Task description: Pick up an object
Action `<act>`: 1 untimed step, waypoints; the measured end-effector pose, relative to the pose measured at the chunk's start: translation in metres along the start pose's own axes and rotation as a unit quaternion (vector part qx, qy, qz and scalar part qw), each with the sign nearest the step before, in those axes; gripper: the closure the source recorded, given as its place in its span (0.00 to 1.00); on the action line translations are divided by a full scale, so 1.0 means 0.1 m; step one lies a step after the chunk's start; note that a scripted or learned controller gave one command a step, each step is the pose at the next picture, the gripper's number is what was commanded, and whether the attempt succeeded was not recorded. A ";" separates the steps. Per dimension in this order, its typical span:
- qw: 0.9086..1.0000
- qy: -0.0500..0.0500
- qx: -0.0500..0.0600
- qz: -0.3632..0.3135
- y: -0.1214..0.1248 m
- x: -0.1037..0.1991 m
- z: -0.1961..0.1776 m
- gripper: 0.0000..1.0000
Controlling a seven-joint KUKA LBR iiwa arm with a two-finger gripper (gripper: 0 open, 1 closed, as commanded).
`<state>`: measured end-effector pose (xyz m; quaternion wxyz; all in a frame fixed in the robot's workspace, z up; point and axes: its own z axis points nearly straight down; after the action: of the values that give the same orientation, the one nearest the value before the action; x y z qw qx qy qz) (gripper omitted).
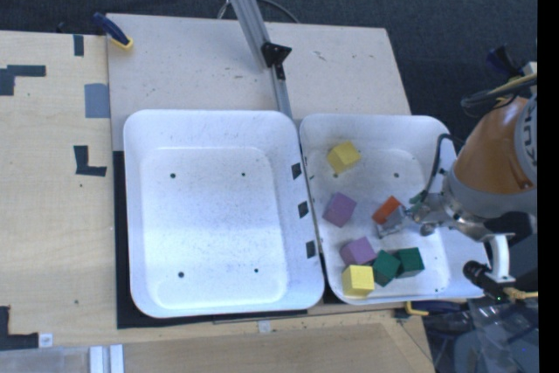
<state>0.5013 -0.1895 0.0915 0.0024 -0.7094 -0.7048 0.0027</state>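
At the lower right of the frame I see a yellow block [358, 279] and two green blocks [397, 263] in the right bin [376, 125]. Just above, the gripper [395, 218] sits at the orange block [386, 209] (grip state I cannot tell). Purple blocks [340, 209] lie left; another yellow block [343, 156] lies higher.
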 end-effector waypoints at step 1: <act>1.000 0.001 -0.005 -0.008 0.61 0.70 -0.01 0.00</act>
<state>0.5626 -0.1196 0.0921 -0.0003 -0.7040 -0.7102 -0.0015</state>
